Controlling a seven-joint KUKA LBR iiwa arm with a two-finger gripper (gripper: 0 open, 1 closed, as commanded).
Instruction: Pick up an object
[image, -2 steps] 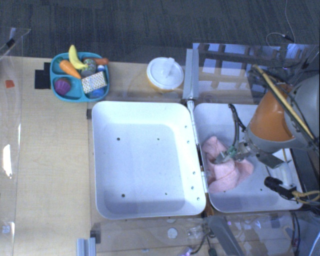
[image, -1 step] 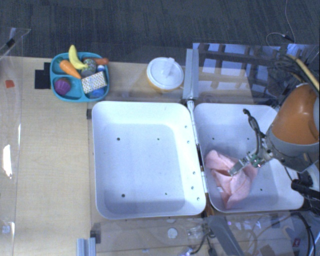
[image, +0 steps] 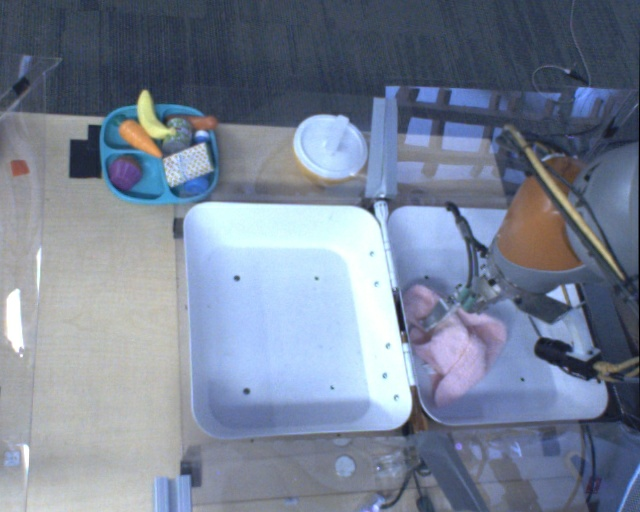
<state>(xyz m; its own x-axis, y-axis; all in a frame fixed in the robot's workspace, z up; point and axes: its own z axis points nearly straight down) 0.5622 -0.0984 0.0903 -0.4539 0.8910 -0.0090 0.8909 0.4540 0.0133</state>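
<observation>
Pink cloth (image: 455, 345) lies under the end effector (image: 447, 312); no writing legible.

Bench: you have a pale wooden bench (image: 100, 330) running under everything.
Bins: your left bin (image: 290, 320) and right bin (image: 560, 395) sit touching, side by side.
Tray: your blue divided tray (image: 158, 153) of toy food lies near the far left corner.
Bowl: your white-lidded yellow bowl (image: 331, 149) rests just behind the left bin.
</observation>
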